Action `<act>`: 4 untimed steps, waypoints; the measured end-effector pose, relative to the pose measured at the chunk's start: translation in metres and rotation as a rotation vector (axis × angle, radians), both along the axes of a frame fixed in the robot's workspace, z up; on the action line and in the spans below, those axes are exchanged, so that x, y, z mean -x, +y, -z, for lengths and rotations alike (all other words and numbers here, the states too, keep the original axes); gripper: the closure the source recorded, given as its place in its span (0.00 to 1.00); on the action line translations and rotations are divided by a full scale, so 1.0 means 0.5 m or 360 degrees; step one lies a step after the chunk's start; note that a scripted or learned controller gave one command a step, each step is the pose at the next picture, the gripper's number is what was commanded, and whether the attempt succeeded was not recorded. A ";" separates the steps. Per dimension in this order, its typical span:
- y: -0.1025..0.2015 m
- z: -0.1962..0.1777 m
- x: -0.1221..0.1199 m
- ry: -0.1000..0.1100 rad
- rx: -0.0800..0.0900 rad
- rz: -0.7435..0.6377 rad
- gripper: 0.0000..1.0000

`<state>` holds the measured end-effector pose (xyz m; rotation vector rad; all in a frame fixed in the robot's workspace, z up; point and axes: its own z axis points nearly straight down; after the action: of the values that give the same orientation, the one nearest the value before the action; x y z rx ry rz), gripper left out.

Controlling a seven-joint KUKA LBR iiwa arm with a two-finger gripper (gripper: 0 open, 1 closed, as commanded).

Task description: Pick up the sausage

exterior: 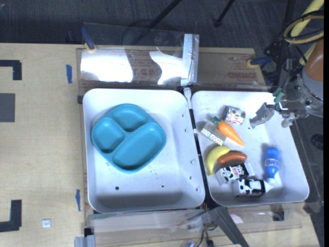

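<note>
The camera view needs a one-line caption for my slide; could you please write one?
Claw hovers above the right bin, apart from the sausage lying beside a banana; blue plate in left bin.

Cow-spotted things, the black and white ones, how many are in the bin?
2, both in the right bin. One cow-spotted carton lies just below the sausage; the other cow-spotted carton lies at the bin's front edge, beside the blue bottle. None seems hidden.

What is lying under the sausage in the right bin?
The sausage rests partly on the banana and against a black-and-white carton. Whatever lies directly beneath it is covered.
</note>
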<state>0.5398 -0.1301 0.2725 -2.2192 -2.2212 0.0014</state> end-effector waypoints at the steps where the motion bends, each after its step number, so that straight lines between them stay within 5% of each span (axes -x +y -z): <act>1: 0.165 -0.074 -0.037 -0.0005 0.0002 0.0235 0.00; 2: 0.185 -0.313 -0.071 -0.0007 0.0003 -0.0374 0.00; 3: 0.188 -0.335 -0.073 -0.0015 0.0006 -0.0380 1.00; 4: 0.106 0.176 -0.085 -0.0005 0.0000 -0.0582 1.00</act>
<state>0.5825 -0.0770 0.1847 -1.7799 -2.5899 -0.0013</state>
